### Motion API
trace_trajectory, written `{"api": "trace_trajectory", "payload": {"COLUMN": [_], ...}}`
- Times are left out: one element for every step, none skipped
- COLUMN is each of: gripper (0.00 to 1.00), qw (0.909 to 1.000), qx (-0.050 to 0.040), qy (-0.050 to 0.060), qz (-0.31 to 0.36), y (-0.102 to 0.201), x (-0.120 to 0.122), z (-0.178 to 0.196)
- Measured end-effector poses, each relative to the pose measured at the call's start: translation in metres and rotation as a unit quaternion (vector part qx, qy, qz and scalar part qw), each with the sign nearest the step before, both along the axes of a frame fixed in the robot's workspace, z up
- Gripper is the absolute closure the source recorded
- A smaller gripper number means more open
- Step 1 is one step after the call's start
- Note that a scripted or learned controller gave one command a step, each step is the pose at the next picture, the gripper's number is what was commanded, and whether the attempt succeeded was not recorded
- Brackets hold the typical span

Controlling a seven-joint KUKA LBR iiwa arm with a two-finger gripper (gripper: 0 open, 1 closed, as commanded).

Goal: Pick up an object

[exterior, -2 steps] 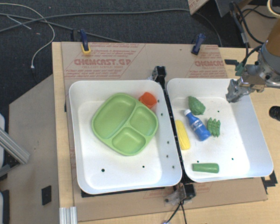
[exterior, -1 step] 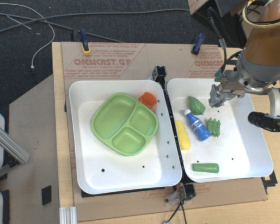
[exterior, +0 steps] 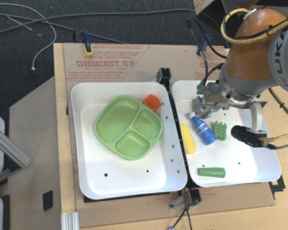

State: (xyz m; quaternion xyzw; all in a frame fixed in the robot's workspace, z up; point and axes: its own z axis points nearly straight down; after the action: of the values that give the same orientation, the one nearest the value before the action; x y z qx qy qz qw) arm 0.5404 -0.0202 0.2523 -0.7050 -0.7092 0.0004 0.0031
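In the right bin [exterior: 259,169], a blue bottle [exterior: 204,130] with a white cap lies on the floor, its cap pointing up-left. My gripper [exterior: 203,108] hangs low over the bin's upper left, right above the bottle's cap end. Whether it touches the bottle is unclear. Just left of the bottle lies a yellow corn cob [exterior: 187,138], and a green spiky toy [exterior: 220,130] sits just right of it. A green cylinder [exterior: 211,172] rests near the bin's front edge.
The left bin [exterior: 86,166] holds a green divided plate [exterior: 128,127] with an orange object [exterior: 152,102] at its upper right edge. A black part with a cable [exterior: 247,135] hangs over the right bin, to the right of the spiky toy. A ridge [exterior: 175,128] divides the two bins.
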Motion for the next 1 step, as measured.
{"api": "trace_trajectory", "payload": {"gripper": [1.00], "qw": [1.0000], "qx": [-0.0003], "qy": [-0.001], "qz": [0.000], "y": [0.0542], "x": [-0.0140], "z": [0.0005]}}
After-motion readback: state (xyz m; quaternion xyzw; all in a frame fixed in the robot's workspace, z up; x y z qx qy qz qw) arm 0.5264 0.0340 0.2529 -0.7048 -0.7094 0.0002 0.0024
